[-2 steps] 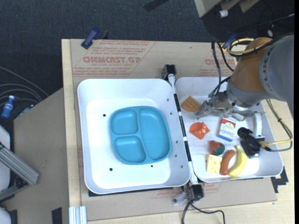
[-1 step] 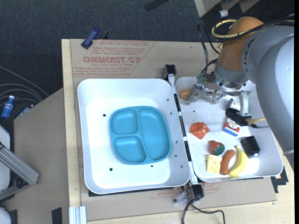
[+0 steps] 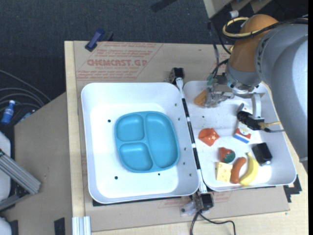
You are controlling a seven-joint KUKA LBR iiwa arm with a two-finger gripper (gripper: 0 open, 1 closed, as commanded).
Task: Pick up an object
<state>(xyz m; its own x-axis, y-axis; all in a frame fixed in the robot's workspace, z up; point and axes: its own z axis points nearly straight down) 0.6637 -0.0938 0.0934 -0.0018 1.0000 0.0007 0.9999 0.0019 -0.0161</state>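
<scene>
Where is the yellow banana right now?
The banana lies in the right bin, near its front right corner, beside the sausage and below the black block.

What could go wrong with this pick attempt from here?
The tool sits low at the right bin's far corner beside a tan object that lies near the wall, so it could be pushed against the wall rather than grasped. The banana, sausage and cheese are packed together, so a pick there might disturb neighbours.
</scene>
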